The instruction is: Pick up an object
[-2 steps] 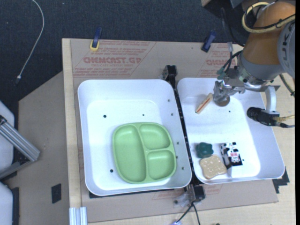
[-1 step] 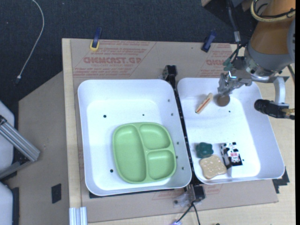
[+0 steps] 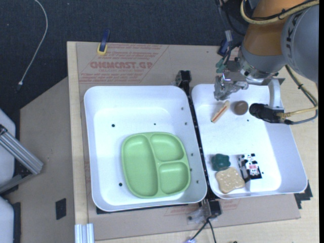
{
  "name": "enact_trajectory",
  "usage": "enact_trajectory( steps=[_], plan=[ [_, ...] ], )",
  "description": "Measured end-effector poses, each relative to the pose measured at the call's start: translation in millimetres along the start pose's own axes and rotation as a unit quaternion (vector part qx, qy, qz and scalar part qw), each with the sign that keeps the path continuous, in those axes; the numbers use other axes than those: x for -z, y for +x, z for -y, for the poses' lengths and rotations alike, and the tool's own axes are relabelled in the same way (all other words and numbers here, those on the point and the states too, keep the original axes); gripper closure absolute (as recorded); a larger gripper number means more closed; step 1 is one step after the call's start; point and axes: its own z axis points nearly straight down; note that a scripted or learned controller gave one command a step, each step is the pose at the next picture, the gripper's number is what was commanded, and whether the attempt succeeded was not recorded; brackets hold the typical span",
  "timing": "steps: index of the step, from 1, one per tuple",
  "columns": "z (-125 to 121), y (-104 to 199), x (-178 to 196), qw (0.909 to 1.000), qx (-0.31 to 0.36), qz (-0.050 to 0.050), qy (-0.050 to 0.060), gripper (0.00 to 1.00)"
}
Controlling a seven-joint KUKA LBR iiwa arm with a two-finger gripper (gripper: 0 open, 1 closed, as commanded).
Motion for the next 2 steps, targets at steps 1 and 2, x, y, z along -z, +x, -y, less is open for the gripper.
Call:
enact_trajectory(
  steps=[1, 2],
  plan=[
    [-16.9, 59.5, 5.8, 1.0, 0.0, 0.0, -0.001, 1.0],
    [-32.6, 105.3, 7.6, 1.0, -0.001, 0.0, -0.001, 1.0]
  ],
)
